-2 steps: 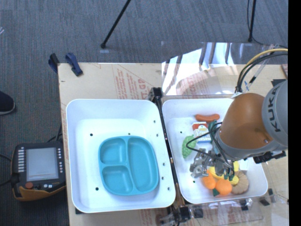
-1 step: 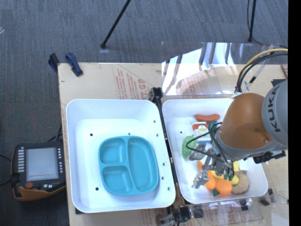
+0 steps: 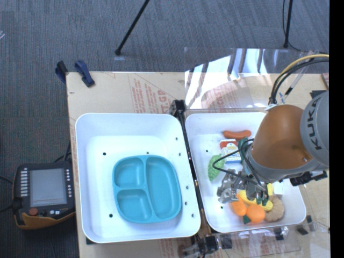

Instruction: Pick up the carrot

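Note:
The orange carrot [image 3: 240,208] lies near the front of the right bin [image 3: 200,144], partly covered by the gripper and touching a second orange piece [image 3: 257,214]. My gripper [image 3: 234,190] hangs low over the bin's front half, directly above the carrot's upper end. The grey wrist and its orange band [image 3: 279,136] hide much of the bin's right side. Whether anything sits between the fingers is hidden by the metal gripper body.
The right bin also holds a red sausage [image 3: 236,134], a small carton [image 3: 230,147], a green vegetable [image 3: 215,166], a yellow piece [image 3: 246,198] and a tan lump [image 3: 275,210]. A blue divided plate [image 3: 146,188] lies in the left bin [image 3: 91,133]. A pendant [image 3: 44,190] sits at far left.

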Controlling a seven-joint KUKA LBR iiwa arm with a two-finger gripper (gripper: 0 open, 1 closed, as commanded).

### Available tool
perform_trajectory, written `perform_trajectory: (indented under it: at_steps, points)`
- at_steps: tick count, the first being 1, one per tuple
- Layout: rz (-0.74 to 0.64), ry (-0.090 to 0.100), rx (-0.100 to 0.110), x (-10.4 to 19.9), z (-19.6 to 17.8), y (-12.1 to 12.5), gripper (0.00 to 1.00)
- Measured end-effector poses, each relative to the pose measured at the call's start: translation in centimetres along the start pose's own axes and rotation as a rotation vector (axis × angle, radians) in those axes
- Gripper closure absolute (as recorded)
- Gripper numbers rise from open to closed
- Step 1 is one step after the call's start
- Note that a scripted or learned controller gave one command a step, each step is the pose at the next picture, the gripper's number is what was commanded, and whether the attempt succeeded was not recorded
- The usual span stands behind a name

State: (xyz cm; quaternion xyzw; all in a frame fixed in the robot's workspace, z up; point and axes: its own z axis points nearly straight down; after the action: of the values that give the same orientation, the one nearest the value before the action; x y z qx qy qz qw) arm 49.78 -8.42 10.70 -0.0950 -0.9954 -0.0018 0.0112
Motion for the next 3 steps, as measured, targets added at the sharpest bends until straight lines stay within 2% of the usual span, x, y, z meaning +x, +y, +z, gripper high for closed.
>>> perform_trajectory:
  at_steps: [1,2,3]
  points:
    - [-0.001,0.0,0.0,0.01,0.01,0.06,0.0]
    - [-0.005,0.005,0.0,-0.01,-0.53,0.14,1.0]
    - [-0.006,0.006,-0.001,0.0,-0.51,0.19,0.0]
